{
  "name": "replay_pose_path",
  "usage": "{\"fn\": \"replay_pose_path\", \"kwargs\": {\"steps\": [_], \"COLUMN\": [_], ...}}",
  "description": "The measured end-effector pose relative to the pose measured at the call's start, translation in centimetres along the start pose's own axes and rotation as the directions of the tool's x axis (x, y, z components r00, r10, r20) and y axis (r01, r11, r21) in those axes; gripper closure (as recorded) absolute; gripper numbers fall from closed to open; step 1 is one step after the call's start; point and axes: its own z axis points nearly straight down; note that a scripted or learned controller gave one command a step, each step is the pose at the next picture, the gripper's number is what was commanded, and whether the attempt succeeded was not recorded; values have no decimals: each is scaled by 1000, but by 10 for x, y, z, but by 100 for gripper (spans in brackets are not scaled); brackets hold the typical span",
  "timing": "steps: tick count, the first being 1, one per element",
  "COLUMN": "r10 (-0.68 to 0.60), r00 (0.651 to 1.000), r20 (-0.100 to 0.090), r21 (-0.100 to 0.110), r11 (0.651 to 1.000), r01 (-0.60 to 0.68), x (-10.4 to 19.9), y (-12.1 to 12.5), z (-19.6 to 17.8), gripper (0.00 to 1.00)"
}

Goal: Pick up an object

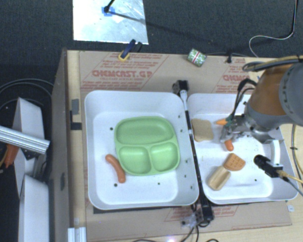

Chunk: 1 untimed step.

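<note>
1. Nearest the camera, a tan roll (218,178) lies at a slant in the right bin (252,190), close to its near wall. A waffle-like piece (235,162) sits just beside the roll's far end.
2. The gripper (232,131) is set low over the middle of that bin. Whether it is released or clenched cannot be told from this view, and nothing can be seen held in it.
3. A small orange piece (229,145) lies just on the near side of the gripper, and a carrot-shaped piece (221,121) lies just beyond it. Judged from the gripper's position, the small orange piece is the likely object of the pick.
4. A bread slice (202,130) rests against the bin's left wall, a poor spot for a side approach.
5. The left bin (106,115) holds a green divided plate (146,145) at its centre. A sausage (115,167) lies beside the plate's near-left corner, well apart from the arm.
6. Open floor lies to the right of the gripper and along the near-right of the right bin. The two orange pieces flank the gripper closely, so a sideways shift risks nudging either one.
</note>
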Motion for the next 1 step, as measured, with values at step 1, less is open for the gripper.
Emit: {"fn": "replay_pose_path", "kwargs": {"steps": [1], "r10": [1], "r00": [1000], "r20": [-1], "r21": [-1], "r11": [1000], "r01": [-1], "x": [89], "y": [-1], "z": [-89], "gripper": [100]}}
